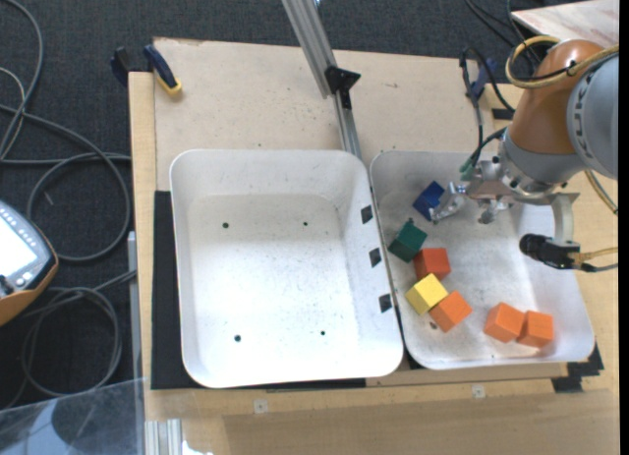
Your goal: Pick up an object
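My gripper (466, 210) hangs low over the back part of the right bin (560, 291), its two fingers apart and open with only bare bin floor between them. A blue block (428, 198) lies just left of the left finger (444, 210), touching or nearly touching it. In front of it lie a green block (407, 241), a red-orange block (432, 263), a yellow block (428, 293) and an orange block (450, 311). Two more orange blocks (505, 322) (538, 328) sit side by side near the bin's front right corner.
The left bin (197, 247) stands beside the right one, their rims meeting at the middle. A slanted metal rail (314, 40) runs down from the top to the gap between the bins. The grey and orange arm (550, 119) comes in at the right; a black cable connector (545, 249) hangs below it.
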### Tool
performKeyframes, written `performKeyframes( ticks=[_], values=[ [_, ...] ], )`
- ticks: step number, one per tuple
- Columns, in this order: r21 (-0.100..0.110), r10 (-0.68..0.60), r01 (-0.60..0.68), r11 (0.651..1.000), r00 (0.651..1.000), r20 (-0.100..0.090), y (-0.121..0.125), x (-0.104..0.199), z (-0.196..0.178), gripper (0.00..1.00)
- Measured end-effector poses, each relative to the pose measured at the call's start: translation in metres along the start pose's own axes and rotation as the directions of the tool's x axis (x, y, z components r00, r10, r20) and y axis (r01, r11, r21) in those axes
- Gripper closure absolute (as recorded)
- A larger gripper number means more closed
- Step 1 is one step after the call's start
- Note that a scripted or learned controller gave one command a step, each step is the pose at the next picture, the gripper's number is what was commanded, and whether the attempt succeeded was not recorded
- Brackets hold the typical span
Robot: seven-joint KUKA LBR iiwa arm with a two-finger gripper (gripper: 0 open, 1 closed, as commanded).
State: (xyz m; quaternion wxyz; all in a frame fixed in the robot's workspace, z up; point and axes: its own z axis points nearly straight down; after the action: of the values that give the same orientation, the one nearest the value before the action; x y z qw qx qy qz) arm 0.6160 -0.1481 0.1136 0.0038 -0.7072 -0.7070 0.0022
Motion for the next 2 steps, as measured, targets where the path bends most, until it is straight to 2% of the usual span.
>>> performKeyframes(
  ticks=[1, 2],
  values=[
    [-0.011, 0.000, 0.000, 1.000, 1.000, 0.001, 0.003, 0.000, -0.016, 1.00],
    [-0.017, -0.002, 0.002, 1.000, 1.000, 0.004, 0.002, 0.003, -0.080, 1.00]
  ],
)
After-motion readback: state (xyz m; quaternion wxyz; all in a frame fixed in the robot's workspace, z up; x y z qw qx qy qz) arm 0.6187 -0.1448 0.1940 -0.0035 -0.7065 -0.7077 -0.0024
